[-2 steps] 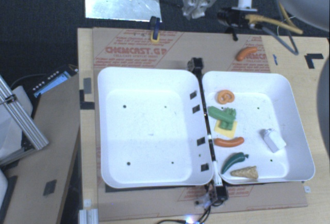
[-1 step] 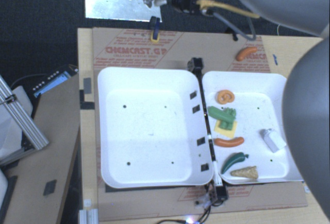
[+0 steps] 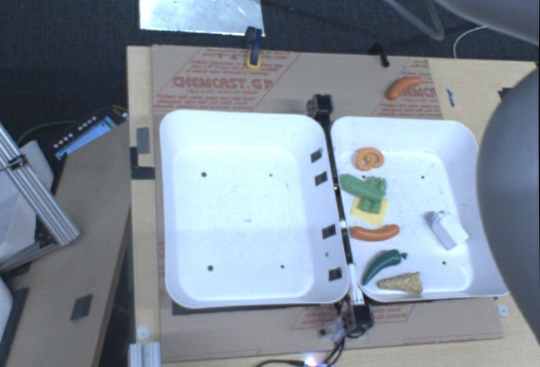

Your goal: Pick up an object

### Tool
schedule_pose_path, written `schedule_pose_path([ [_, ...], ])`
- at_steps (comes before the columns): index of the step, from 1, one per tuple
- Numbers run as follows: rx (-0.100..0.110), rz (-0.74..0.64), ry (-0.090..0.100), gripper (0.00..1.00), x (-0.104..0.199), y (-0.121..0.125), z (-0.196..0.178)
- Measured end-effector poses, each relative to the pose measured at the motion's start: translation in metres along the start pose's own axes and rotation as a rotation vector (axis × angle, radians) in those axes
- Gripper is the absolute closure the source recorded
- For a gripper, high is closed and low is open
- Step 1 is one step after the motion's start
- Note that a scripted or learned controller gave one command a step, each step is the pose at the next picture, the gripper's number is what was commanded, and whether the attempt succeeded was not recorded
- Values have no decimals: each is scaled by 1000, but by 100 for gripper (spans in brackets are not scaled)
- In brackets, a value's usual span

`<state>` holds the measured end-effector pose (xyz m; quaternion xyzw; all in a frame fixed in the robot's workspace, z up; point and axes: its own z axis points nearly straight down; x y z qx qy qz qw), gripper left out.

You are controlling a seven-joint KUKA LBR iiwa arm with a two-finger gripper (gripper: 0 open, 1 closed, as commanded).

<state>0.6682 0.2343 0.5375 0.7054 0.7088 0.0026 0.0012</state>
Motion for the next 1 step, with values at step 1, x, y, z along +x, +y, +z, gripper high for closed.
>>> schedule_pose_path([
  [1,6,9,-3,100,-71,0,15],
])
